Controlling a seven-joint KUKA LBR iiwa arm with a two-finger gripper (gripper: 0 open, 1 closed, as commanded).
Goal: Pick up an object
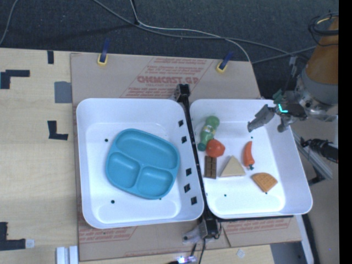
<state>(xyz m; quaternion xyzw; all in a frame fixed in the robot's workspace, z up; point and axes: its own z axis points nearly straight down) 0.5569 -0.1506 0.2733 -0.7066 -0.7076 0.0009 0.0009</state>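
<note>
Nearest me, at the near edge of the worktop (38, 164), the two white bins meet at a black clip. Going left to right, the left bin (91, 202) carries a blue divided plate (142, 164) lying flat in its middle. The right bin (291, 197) holds the small things: a green bottle (209, 126) at the far left, a red tomato (215, 147) touching it on its near side, a brown bar (210, 167) just nearer, a pale wedge (232, 167) beside the bar, a red-orange pepper (249, 154) to the right of the wedge, and an orange cracker (265, 181) nearest and rightmost.

My end effector (270, 120) hangs over the far right part of that bin, its two fingers spread apart with nothing between them, clear of every item.

I judge the pepper the likeliest pick, being closest beneath it. These look like light, stiff toy foods, probably smooth and a bit slippery. The pepper is slim and lies lengthwise near to far, so I would close across its narrow middle, left to right, where the wedge leaves a gap.
</note>
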